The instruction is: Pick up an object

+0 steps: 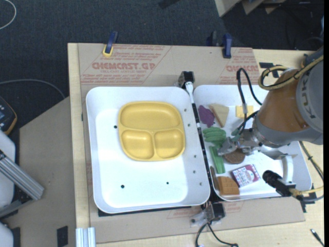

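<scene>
Down in the right bin (303, 175) we go, and the end effector (230, 147) sits low among the clutter, right over the green piece (214, 136) and a brown round item (236, 157). Whether it is open or closed, I cannot tell; the wrist and grey metal hide it, and nothing is plainly seen gripped.

Candidates crowd this bin: a purple piece (206, 115) and a pale wedge (221, 112) towards the back, a small yellow block (241, 110) beside them, a pink-and-white packet (245, 175) and a tan cracker-like square (226, 185) near the front.

Here is the danger, in my view. The items lie touching or just beside one another, so a closing grasp could catch two at once, or nudge one aside and pinch nothing. The green piece lies close to the bin's left wall, so a tilted approach may scrape that rim. The flat round item gives little to hold and may slip out on the lift.

Room for moving? Tight on the left, where the two bins meet. Straight up looks like the clean exit. The left bin (100, 138) offers open white floor around the yellow divided tray (151, 130), well apart from the arm (288, 109), whose dark cables (247, 89) loop over the back of the right bin.
</scene>
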### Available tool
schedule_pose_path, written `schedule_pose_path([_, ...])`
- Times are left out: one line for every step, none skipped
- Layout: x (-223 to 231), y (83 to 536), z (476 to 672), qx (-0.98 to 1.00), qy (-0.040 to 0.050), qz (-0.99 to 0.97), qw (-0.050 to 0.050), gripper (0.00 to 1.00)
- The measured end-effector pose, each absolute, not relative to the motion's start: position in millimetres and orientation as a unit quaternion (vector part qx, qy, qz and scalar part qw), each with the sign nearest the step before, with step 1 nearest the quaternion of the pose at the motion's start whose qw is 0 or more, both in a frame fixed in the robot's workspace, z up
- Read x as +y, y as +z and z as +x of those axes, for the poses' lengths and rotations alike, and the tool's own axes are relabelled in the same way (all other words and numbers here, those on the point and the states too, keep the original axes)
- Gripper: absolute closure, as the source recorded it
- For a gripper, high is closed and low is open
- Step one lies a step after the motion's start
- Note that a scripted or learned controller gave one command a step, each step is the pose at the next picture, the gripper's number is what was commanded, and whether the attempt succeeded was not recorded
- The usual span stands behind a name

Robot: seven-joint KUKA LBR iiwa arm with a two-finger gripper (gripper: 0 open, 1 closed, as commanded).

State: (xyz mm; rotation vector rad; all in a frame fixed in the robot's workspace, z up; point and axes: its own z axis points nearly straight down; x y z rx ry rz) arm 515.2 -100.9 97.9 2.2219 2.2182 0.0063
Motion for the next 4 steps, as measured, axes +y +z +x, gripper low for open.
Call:
schedule_pose_path([-97.9, 140.6, 514.7, 0.707, 0.001, 0.707, 0.002, 1.0])
schedule_pose_path([-90.9, 197.5, 523.7, 0.708, 0.0022, 0.706, 0.003, 1.0])
schedule_pose_path([-90.7, 226.7, 524.8, 0.708, 0.0014, 0.707, 0.002, 1.0])
schedule_pose_path([-47.4, 215.5, 560.1, 0.709, 0.0013, 0.705, 0.001, 1.0])
